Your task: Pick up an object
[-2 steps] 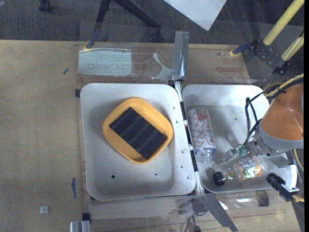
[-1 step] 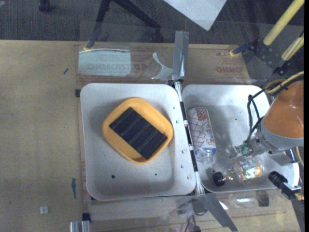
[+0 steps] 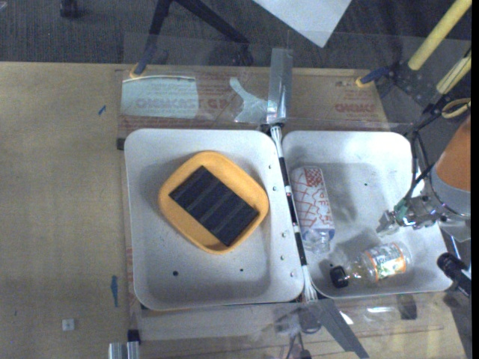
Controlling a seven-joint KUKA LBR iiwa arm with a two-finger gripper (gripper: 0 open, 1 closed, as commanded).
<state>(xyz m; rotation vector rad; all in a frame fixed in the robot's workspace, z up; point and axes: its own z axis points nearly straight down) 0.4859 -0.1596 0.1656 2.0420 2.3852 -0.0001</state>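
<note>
**A:** What does the setting look like?

**B:** A tan wooden bench [image 3: 52, 200] seen from above at a slant. Two shallow white bins sit side by side on it: the left bin [image 3: 150, 275] and the right bin [image 3: 359, 152], their inner rims touching. Behind them lies a strip of brown cardboard [image 3: 217, 99] with crumpled clear plastic on it. Beyond the bench is dark carpet, the legs of an office chair [image 3: 150, 6] and a white sheet [image 3: 299, 2].

**A:** Where are the objects, and how do they lie?

**B:** In the left bin rests an orange tray with a dark ribbed insert [image 3: 213, 210], turned diagonally. The right bin holds two bottles. A clear bottle with a red-and-white label [image 3: 312, 204] lies along the bin's left wall, long axis running front to back, cap end toward the viewer. A small bottle with an orange-green label [image 3: 374, 264] lies on its side near the front rim, long axis nearly left to right, black cap pointing left.

**A:** And the arm?

**B:** It enters from the right (its orange band shows at the edge). The gripper [image 3: 400, 217] hangs low over the right bin's right side, just above and apart from the small bottle. I can't tell whether it is clenched or released; nothing visibly sits in it.
</note>
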